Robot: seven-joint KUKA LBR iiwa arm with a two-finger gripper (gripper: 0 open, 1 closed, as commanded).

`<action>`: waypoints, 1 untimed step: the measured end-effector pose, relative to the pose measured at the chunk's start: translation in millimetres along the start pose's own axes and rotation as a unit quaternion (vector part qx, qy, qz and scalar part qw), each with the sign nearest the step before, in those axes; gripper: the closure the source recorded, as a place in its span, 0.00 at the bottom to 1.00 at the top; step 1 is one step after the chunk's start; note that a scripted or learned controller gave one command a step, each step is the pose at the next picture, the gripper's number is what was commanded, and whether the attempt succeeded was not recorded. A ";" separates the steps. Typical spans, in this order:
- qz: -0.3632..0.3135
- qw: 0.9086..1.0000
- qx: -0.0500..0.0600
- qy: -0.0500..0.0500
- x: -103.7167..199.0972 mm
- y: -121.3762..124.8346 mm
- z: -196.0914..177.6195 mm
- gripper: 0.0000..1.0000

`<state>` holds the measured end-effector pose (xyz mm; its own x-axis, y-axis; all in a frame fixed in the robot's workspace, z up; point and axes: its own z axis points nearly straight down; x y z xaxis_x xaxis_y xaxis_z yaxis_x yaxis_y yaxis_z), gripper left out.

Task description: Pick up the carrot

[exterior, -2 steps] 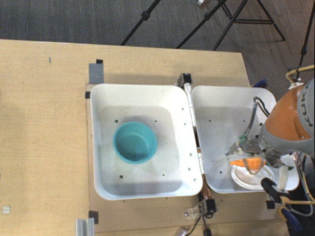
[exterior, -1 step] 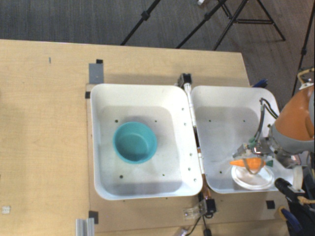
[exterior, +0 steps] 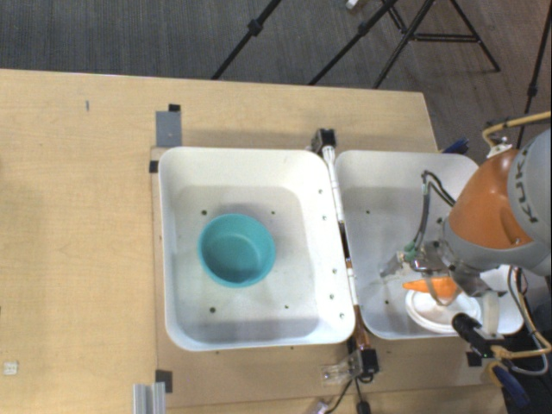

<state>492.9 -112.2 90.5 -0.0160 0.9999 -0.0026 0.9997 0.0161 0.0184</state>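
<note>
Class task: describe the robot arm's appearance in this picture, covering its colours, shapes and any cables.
The arm is bulky and rounded, with a grey shell and a broad orange band above the wrist. Thin dark cables loop along its side down toward the wrist. The gripper end looks like a cluster of small grey metal parts, too cluttered to make out in detail.
</note>
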 end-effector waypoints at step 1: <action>-0.058 0.998 0.001 0.000 -50.8 -1.8 0.4 0.00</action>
<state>491.9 -163.1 90.2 -0.1316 0.9913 -0.0049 0.9912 0.1317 0.0151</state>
